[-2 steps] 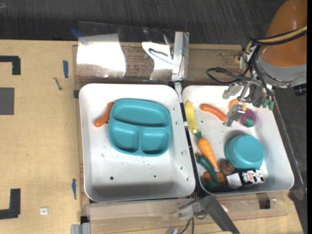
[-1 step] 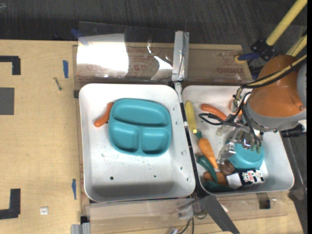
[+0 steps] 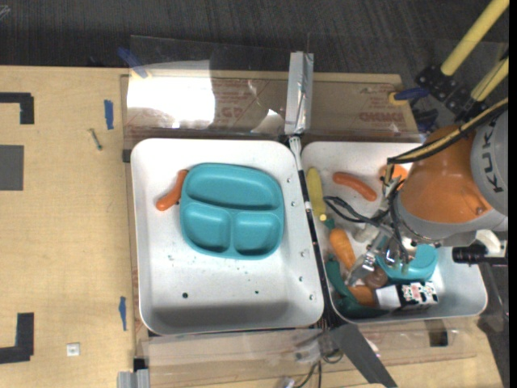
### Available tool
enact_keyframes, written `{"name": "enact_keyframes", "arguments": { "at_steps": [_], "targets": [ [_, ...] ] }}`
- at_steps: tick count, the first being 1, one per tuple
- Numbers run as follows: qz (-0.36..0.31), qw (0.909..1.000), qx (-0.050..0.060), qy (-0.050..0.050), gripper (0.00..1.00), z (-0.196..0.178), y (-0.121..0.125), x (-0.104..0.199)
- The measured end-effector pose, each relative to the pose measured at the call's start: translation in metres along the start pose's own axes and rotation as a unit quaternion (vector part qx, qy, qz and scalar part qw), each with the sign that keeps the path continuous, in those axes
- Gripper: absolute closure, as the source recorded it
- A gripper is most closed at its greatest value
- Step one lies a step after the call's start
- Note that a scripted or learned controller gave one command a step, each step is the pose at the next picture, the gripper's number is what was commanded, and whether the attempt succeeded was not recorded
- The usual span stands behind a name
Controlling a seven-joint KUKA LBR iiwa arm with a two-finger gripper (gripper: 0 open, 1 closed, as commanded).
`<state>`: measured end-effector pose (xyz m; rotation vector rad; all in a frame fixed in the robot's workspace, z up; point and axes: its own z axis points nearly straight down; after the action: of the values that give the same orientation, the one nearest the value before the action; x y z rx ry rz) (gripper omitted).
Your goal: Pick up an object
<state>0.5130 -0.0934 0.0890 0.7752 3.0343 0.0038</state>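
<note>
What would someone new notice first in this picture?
Probably the big teal plastic divided plate in the left white bin, with a small orange sausage-shaped toy touching its left edge. Next, the grey arm's orange band over the right white bin, its pincer down among cluttered orange toys.

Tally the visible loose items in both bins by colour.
Teal: 1, divided plate in the left bin
Orange: 3, sausage beside the plate, sausage and carrot in the right bin
Yellow: 1, stick
Total: 5
</note>
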Motion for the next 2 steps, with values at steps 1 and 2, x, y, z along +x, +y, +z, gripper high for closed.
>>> {"name": "enact_keyframes", "arguments": {
  "at_steps": [1,2],
  "targets": [
    [-0.001,1.0000,-0.002,-0.007,1.00,-0.013,0.002,-0.004],
    [-0.051,0.9987,0.000,-0.002,1.00,-0.137,0.035,-0.056]
  ]
}}
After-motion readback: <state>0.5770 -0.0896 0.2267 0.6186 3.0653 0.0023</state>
